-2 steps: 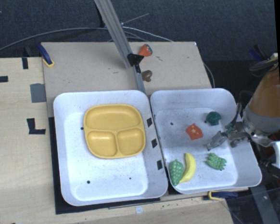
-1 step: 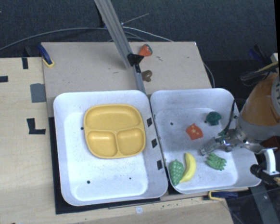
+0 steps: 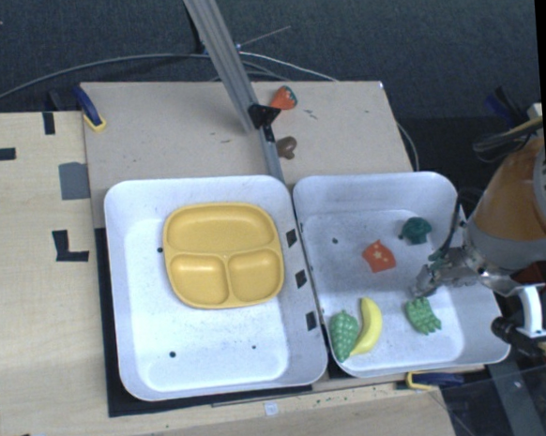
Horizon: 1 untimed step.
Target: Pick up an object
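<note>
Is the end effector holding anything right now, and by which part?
Cannot be told. The end effector hangs just above the green toy in the right bin; no hold is visible.

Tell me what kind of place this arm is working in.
Probably a lab test bench for grasping trials, not a kitchen: two white bins side by side on a board, toy food such as a banana, a yellow divided plate, and tape marks on the bench.

Right bin [image 3: 365, 191] holds red piece [image 3: 379, 257], dark green piece [image 3: 414, 230], banana [image 3: 368, 325], two green leafy pieces [image 3: 344, 334] [image 3: 422, 315].
</note>
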Each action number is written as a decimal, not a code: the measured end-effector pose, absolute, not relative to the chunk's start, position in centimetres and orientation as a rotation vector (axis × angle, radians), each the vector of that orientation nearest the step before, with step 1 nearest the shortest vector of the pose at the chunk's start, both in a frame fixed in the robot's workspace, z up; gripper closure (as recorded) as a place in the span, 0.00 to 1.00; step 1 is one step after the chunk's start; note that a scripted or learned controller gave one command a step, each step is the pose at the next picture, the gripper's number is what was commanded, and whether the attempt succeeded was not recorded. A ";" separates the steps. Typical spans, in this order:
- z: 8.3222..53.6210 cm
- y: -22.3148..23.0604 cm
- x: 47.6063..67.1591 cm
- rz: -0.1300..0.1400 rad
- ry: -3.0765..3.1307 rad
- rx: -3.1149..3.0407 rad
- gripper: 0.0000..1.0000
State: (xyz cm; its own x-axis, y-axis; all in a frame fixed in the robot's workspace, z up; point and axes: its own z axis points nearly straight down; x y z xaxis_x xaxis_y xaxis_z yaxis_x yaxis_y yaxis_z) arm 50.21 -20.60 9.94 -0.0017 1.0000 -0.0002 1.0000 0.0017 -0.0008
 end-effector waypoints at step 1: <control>14.5 -19.8 49.9 -0.002 -2.225 -2.221 1.00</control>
State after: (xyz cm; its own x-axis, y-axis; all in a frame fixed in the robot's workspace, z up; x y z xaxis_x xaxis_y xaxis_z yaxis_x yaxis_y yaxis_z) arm 49.89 -19.85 14.54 -0.0018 1.0000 -0.0007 1.0000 0.0018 0.0023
